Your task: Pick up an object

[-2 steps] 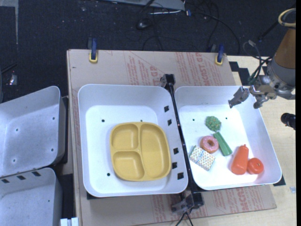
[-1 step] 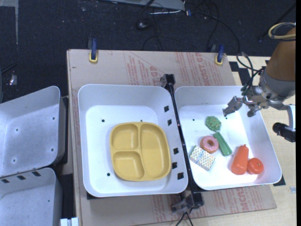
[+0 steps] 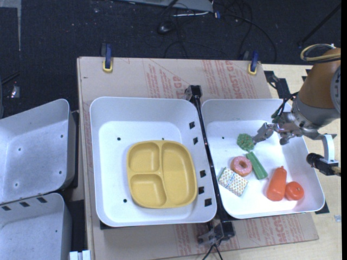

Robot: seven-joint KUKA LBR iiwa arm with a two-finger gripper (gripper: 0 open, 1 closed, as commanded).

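Two white bins (image 3: 103, 145) on a clamped board (image 3: 162, 75), dark floor (image 3: 43, 31) around

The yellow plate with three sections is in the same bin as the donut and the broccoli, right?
Not quite. The camera view shows the yellow plate with three sections alone in the left bin. The donut and the broccoli lie in the right bin.
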